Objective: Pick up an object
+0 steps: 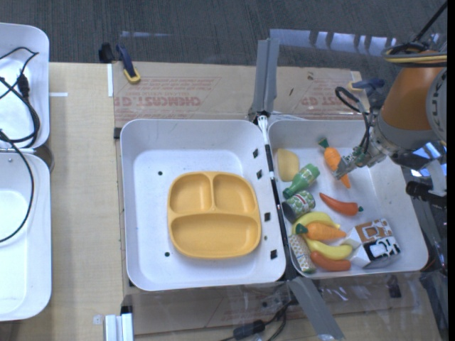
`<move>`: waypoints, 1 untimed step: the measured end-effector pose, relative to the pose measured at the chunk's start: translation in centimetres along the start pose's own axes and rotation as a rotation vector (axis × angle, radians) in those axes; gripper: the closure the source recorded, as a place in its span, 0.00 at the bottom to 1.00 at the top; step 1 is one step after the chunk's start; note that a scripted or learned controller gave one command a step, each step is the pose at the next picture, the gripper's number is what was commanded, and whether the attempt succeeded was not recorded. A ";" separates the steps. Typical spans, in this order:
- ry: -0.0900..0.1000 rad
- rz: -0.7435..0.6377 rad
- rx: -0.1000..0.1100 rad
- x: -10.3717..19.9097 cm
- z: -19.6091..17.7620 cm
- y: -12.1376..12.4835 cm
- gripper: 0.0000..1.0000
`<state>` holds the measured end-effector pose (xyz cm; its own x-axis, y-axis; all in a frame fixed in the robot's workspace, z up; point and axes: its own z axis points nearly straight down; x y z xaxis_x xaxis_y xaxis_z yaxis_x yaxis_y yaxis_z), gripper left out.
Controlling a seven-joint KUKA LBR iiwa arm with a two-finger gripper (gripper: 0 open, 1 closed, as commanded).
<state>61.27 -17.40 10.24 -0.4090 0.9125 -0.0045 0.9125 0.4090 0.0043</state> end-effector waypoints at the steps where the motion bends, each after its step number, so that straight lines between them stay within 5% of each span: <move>1: 0.011 0.123 0.026 2.9 -10.3 5.9 1.00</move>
<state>65.39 -12.33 20.60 -0.2939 0.9558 0.0050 0.9556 0.2939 -0.0221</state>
